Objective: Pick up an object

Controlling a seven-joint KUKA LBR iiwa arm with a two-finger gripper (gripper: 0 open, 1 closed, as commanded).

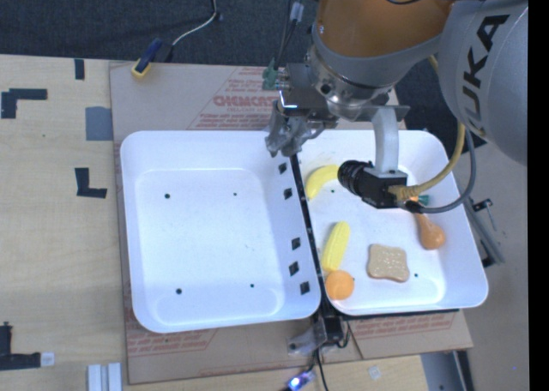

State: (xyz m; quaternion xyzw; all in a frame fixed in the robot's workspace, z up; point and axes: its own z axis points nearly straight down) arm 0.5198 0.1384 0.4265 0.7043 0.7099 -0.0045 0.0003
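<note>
While the gripper (286, 134) hangs over the wall between the two bins, at 12 o'clock of the divider, I cannot tell its state. Nothing shows in its grasp. Right bin (459, 291) contents: banana (321, 180) at 10 o'clock, corn cob (335, 244) and orange ball (340, 285) at 7, toast slice (388, 263) at 5, drumstick (430, 233) at 3. A black cylinder (367, 183) on the arm overhangs the banana.

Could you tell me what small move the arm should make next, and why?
Probably shift the gripper right and lower toward the banana. It sits above the divider between the bins, and the banana is the nearest item in the right bin.
</note>
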